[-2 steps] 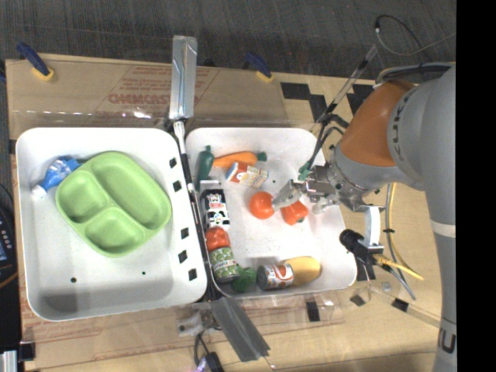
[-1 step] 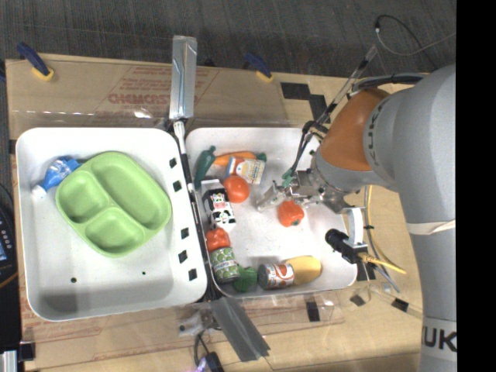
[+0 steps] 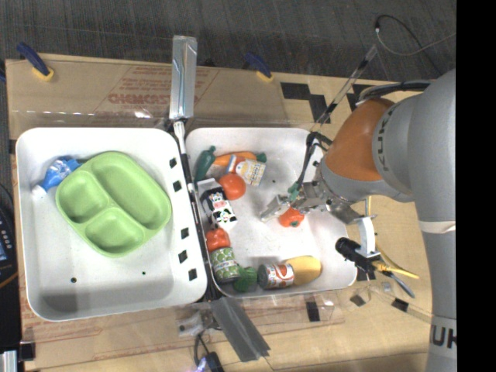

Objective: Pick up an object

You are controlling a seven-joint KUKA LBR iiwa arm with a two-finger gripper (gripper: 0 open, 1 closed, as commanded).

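The right white bin (image 3: pixel 329 281) holds several small items. My gripper (image 3: pixel 277 207) hangs low over the middle of this bin, reaching in from the right below the orange wrist band. A small orange-red piece with a green top (image 3: pixel 292 218) lies right against the gripper's lower right side; whether it is gripped or just beside it cannot be made out. To the left lie a red tomato (image 3: pixel 232 186), an orange bottle (image 3: pixel 239 163) and a black-and-white carton (image 3: pixel 220 207).
Along the right bin's front edge lie a green jar (image 3: pixel 226 263), a can (image 3: pixel 275 275) and a yellow item (image 3: pixel 307 268). The left bin (image 3: pixel 46 285) holds a green divided plate (image 3: pixel 114 201) and a blue wrapper (image 3: pixel 57 170). A metal bar (image 3: pixel 182 76) stands between the bins.
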